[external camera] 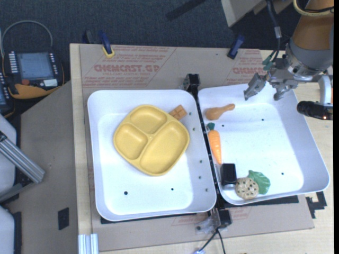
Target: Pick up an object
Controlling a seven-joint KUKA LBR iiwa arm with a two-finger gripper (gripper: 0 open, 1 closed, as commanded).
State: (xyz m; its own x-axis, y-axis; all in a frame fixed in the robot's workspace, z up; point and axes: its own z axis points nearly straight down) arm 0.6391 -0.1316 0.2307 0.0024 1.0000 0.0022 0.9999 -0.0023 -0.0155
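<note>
Two white bins sit side by side on my bench. I start at the left bin (106, 189). A yellow plate (151, 139) with three sections lies in it, a bit toward the back. A small brown block (178, 112) pokes out just beside the plate's back right corner, touching or nearly touching it.

Next I look at the right bin (296, 147). Along its left side I see a tan drumstick (219, 111) near the back, lying flat. Just in front of it is an orange carrot (214, 145) with a little green top, pointing front to back. Down in the front left corner there is a small black block (228, 173), and next to it a round spotted cookie (246, 188) that touches a green leafy piece (260, 180).

My arm (312, 30) comes in from the top right. It leans over the back edge of the right bin, with the wrist pointing down and left. The gripper (267, 90) hangs above the back of that bin, to the right of the drumstick and apart from it. Its two fingers (253, 89) are spread wide, with nothing between them. None of the toys is lifted.
</note>
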